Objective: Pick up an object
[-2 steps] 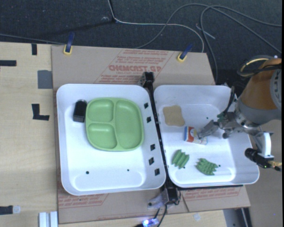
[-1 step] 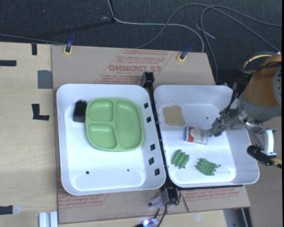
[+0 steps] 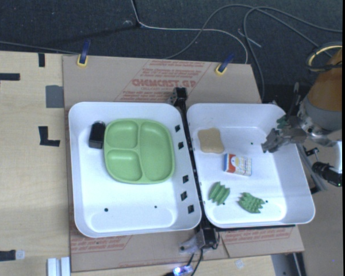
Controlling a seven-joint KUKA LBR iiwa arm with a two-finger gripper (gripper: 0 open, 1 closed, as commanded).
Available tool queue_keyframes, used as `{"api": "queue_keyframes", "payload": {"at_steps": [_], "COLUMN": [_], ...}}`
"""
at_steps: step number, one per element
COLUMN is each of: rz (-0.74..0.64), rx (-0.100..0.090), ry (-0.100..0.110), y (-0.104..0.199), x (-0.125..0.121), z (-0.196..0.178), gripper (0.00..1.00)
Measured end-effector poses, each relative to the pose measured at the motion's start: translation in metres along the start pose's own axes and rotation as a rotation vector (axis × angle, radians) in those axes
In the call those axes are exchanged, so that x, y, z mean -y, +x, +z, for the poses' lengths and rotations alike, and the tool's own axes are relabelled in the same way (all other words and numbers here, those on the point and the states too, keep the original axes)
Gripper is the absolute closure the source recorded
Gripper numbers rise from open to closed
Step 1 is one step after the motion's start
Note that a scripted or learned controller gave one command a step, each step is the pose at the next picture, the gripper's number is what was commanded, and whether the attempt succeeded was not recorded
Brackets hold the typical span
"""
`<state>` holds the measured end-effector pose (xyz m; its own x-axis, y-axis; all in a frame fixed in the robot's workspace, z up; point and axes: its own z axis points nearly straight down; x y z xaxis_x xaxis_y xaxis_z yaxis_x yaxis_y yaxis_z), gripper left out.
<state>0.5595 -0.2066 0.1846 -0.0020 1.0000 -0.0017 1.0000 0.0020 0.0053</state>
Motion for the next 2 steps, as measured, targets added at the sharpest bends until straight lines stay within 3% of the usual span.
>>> {"api": "queue_keyframes", "payload": {"at_steps": [1, 2], "rz": [0.0, 0.001], "rx": [0.001, -0.001], "ry": [-0.001, 0.005], "y": [0.001, 0.002], "x": [-0.001, -0.002], "z": [-0.064, -0.082], "gripper": [1.0, 1.0]}}
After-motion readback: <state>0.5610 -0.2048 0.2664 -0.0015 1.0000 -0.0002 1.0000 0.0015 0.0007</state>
